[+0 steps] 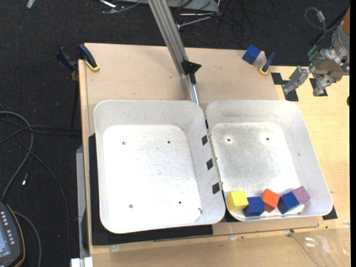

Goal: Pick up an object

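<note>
Five small blocks huddled in the near right corner of the right bin, in a row running left to right along the near wall: yellow block, blue block, orange block, second blue block, purple block. Each touching or just beside its neighbour. All roughly cubes, so no long axis to speak of in any one of them – only the row itself, lying along the wall. Orange block turned a little, a corner towards the near side, and seemingly propped against the blue ones. Left bin alongside, touching the right one at the middle seam.

Gripper well apart from the blocks – up at the far right, beyond the far right corner of the right bin, over bare bench. Wrist pointing down and leftward, fingers spread apart, nothing between them.

Third blue block outside both bins, on the far edge of the bench, just beside a clamp
</note>
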`<state>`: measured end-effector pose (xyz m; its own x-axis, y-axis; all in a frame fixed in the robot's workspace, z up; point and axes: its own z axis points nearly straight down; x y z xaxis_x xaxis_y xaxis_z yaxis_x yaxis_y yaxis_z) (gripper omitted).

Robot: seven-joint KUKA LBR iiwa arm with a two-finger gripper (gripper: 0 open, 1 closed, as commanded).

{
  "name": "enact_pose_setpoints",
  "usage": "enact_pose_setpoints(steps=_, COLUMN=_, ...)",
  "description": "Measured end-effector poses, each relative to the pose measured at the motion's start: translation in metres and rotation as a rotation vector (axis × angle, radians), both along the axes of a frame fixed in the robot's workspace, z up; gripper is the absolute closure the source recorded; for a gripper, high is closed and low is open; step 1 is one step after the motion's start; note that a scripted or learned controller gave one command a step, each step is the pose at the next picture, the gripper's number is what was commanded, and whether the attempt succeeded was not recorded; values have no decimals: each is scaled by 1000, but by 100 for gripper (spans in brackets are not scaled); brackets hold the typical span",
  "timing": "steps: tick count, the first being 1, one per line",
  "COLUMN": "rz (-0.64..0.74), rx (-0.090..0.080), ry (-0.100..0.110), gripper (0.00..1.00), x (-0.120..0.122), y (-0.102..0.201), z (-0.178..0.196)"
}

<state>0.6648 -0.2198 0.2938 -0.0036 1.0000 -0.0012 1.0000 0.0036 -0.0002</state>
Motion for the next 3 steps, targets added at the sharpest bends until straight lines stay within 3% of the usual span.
enact_pose_setpoints(steps=1, rz=2, rx=3, ry=7, gripper=0, x=16, y=38, z=-108)
enact_pose_setpoints(steps=2, rz=3, rx=5, ry=7, gripper=0, x=16, y=93, z=-187)
enact_pose_setpoints(steps=3, rz=-3, rx=2, ry=4, gripper=0, x=-20, y=113, z=-200)
